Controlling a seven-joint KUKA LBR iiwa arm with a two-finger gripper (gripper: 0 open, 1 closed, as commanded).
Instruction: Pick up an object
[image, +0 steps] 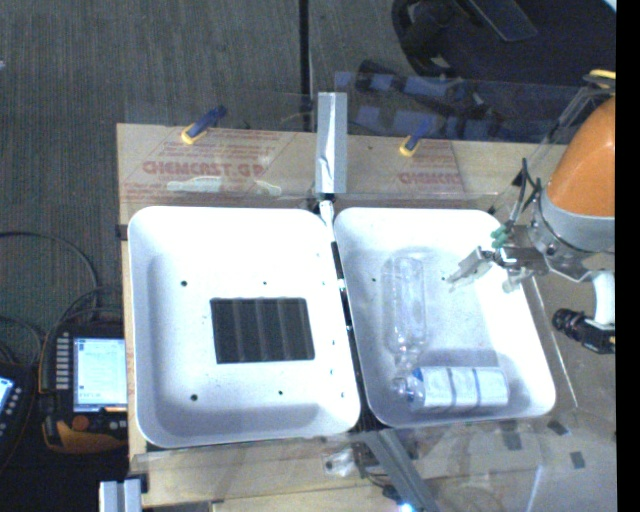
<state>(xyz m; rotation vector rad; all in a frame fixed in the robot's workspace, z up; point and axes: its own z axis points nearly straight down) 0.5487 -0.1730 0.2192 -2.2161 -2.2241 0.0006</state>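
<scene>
A clear plastic bottle (405, 310) lies lengthwise in the right bin (520, 330), with its cap end toward the front. Across the bin's front lies a white pack (462, 388) with a blue end. A dark ribbed rectangular block (262, 329) rests flat in the middle of the left bin (160, 300). My gripper (488, 276) hangs over the right bin's far right part, to the right of the bottle's upper end and apart from it. Its two fingers (465, 269) stand spread, with nothing between them.
The grey arm with its orange band (585, 170) reaches in over the right bin's right rim. A metal post (331, 140) stands behind the gap between the bins. Clamps hold the board at the back. A handheld pendant (95, 372) lies left of the bench.
</scene>
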